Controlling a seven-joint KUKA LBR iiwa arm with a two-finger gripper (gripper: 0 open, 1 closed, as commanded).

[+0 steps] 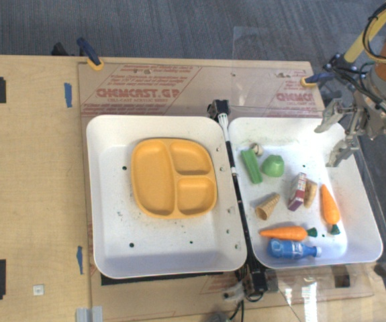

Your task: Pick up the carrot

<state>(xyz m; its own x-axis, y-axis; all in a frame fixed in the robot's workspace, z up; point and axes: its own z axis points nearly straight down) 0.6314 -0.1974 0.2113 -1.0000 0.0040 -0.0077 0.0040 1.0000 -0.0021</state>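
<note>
Two orange carrots lie in the right bin (364,247). One carrot (329,206) is upright along the bin's right side, its green top pointing toward the front. The other carrot (285,233) lies flat near the front, its green top to the right. My gripper (337,136) hangs above the bin's back right corner, open, with nothing between its fingers. It is well behind the nearer carrot and apart from it.
Also in the right bin are a green block (251,166), a green ball (272,166), an ice-cream cone (268,206), a brown and purple item (301,192) and a blue bottle (292,250). The left bin (105,200) holds a yellow divided plate (173,177).
</note>
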